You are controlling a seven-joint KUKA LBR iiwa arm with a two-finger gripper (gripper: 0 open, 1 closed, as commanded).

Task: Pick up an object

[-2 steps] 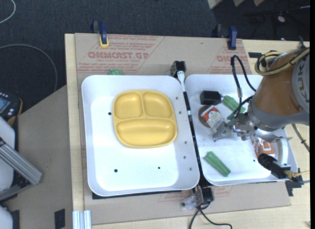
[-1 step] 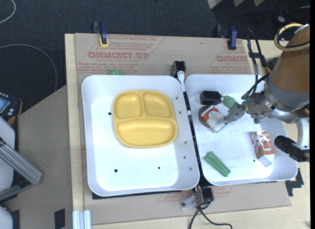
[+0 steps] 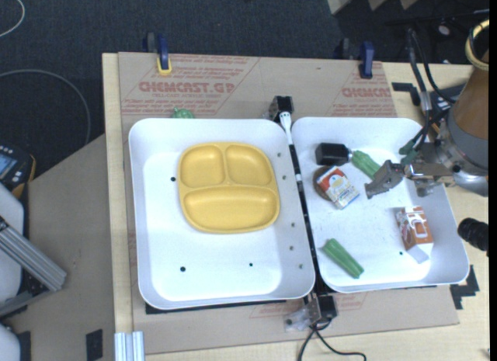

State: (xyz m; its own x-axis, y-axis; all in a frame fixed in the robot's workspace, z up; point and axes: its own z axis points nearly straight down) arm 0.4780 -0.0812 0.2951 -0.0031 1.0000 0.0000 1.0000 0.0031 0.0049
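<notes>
Bright, even overhead light; soft shadows inside the white bins (image 3: 147,220); focus slightly soft throughout.

I see two white bins; the left bin (image 3: 155,220) holds a yellow divided plate (image 3: 228,186), and the right bin (image 3: 443,266) carries small dark specks. In the right bin I see a black block (image 3: 331,152) at the far left, a pale green piece (image 3: 366,163) beside it, a red-and-white packet (image 3: 338,185), a darker green piece (image 3: 342,258) at the near side, and a brown-orange and white wrapper (image 3: 415,230) at the right. The board (image 3: 233,80) beneath is tan with red lettering, held by blue-and-yellow clamps (image 3: 162,52). The floor (image 3: 78,10) is dark blue-grey.
</notes>
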